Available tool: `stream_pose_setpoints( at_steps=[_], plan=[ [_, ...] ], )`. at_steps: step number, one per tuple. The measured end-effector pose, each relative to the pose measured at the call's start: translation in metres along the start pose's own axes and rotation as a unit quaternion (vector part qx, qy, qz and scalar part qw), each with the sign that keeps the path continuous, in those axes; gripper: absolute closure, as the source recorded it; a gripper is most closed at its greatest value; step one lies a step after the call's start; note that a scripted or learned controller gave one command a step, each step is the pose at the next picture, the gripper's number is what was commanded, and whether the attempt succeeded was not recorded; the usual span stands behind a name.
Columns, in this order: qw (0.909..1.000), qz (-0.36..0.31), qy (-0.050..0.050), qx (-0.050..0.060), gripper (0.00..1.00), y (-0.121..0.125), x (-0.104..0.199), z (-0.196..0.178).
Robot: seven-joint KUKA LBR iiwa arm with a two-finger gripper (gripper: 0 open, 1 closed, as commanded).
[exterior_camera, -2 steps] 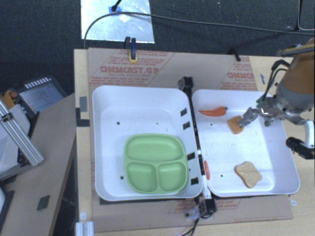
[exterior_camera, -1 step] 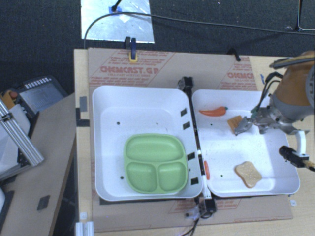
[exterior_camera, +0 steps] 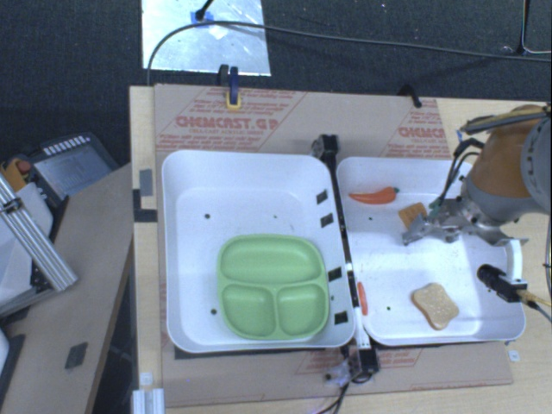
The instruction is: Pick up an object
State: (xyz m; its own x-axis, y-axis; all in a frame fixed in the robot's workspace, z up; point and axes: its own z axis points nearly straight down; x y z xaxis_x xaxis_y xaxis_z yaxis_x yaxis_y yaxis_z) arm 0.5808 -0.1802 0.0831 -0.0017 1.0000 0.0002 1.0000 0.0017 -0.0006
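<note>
Tan square cracker-like piece (exterior_camera: 413, 213) touching the hand (exterior_camera: 420, 229), just above it in the right white bin (exterior_camera: 379, 317); grip unclear. Orange carrot-shaped toy (exterior_camera: 373, 197) up-left of the hand, beige bread slice (exterior_camera: 434, 304) below. Green divided plastic tray (exterior_camera: 272, 285) well left.

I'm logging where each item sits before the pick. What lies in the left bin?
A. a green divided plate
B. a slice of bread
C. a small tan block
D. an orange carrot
A: the green divided plate sits in the left bin, while the carrot and bread slice lie in the right bin.
</note>
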Motion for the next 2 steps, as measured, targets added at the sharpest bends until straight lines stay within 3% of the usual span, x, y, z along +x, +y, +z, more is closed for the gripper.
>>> stream_pose_setpoints(
  at_steps=[1,2],
  plan=[
    [1.0,0.0,-0.001,-0.002,1.0,0.001,0.0,-0.013],
    [1.0,-0.001,-0.001,-0.004,1.0,0.006,0.001,-0.077]
  ],
)
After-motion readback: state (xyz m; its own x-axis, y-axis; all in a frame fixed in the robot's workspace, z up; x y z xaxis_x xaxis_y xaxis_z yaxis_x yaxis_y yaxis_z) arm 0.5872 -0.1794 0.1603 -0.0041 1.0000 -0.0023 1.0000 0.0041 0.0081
